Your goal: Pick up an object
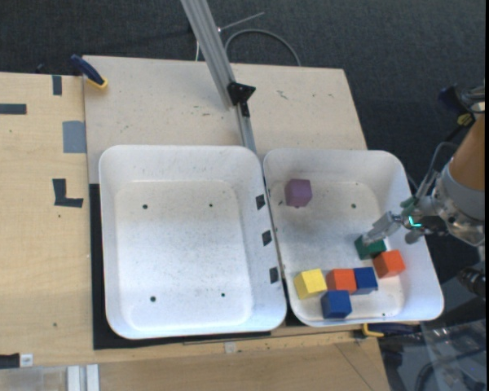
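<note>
The bench carries two white bins side by side; the left bin sits with its right rim against the right bin; in the right bin a purple block lies apart near the far wall; along the near wall sit a yellow block, a blue block just in front, then an orange block touching a second blue block; farther right a green block lies with its long axis slanting from near-left to far-right, just beside another orange block; the tool reaches in from the right, right at the green block, and I cannot tell whether it is released or clenched
</note>
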Motion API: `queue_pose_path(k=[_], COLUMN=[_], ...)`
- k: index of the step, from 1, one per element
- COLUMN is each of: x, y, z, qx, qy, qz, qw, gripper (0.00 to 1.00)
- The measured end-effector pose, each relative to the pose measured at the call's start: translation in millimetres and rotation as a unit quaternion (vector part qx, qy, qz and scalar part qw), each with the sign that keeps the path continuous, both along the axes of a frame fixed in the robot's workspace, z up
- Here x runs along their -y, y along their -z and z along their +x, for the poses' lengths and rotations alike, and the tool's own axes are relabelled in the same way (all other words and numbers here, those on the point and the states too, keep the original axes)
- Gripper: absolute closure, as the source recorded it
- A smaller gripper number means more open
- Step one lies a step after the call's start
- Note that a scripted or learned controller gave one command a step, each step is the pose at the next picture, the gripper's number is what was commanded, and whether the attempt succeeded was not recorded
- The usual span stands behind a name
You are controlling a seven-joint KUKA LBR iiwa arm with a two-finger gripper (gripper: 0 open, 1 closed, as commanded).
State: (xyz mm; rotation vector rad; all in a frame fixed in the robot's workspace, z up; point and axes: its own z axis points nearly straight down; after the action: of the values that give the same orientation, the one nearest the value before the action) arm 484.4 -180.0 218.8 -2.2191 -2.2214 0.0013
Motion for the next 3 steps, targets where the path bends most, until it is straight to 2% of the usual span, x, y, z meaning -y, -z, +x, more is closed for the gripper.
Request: queue_pose_path(k=[1, 2, 3], x=[-4.5, -7.1, -8.2], y=[44.1, 105.5, 128.1], z=[-2.1, 3.5, 2.9], qx=[-0.002, -0.003, -0.001], qy=[0.0, 0.0, 0.0], qz=[0.0004, 0.0008, 0.0], qw=[1.0, 1.0, 1.0], gripper=[0.0, 0.0, 0.0])
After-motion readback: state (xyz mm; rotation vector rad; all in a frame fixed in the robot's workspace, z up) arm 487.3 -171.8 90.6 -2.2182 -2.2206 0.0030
